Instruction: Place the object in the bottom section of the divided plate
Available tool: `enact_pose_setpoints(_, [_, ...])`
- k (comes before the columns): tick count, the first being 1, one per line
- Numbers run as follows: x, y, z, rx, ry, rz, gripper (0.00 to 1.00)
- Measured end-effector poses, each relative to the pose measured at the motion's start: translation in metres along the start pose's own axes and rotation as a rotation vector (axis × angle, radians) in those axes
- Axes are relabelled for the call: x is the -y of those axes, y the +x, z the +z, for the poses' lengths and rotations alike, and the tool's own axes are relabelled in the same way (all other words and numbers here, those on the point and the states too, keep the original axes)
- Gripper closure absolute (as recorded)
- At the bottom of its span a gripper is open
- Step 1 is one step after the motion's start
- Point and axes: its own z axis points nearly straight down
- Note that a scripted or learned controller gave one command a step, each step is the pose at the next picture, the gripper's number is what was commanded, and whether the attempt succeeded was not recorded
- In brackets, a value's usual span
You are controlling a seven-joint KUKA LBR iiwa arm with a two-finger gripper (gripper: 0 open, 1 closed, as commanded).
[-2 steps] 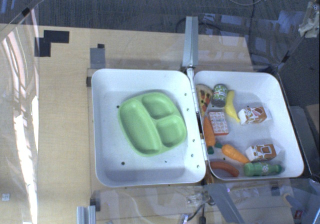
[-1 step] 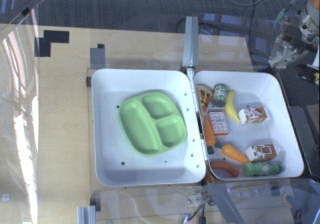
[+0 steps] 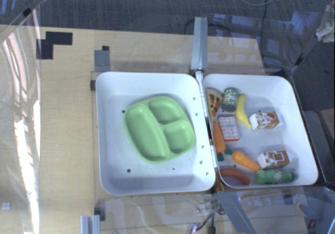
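Toy food lies heaped in the right bin (image 3: 293, 97) — a banana (image 3: 241, 111) and a can (image 3: 230, 99) toward 12 o'clock, two small cartons (image 3: 266, 120) toward 3, a carrot (image 3: 245, 160), a green bottle (image 3: 274, 176) and a sausage (image 3: 235, 176) toward 6. Across the divider at 9 o'clock, the green divided plate (image 3: 158, 128) sits mid-bin in the left bin (image 3: 112, 175) — nothing rests in its sections. The arm's gripper cannot be seen, so its grip cannot be told.

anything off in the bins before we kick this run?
Nothing stands out. The green divided plate sits flat in the left bin, its sections bare. The toy foods, such as the banana and carrot, lie jumbled inside the right bin; none spilled.
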Motion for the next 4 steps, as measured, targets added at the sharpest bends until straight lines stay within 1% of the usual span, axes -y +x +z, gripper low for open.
enact_pose_setpoints(1, [-0.001,0.003,-0.011,0.0,-0.004,-0.008,1.0])
enact_pose_setpoints(2, [-0.001,0.004,-0.011,0.001,-0.004,-0.008,0.0])
enact_pose_setpoints(3, [-0.001,0.007,-0.023,0.001,-0.008,-0.016,1.0])
enact_pose_setpoints(4, [0.062,0.023,0.173,0.0,0.004,-0.05,1.0])
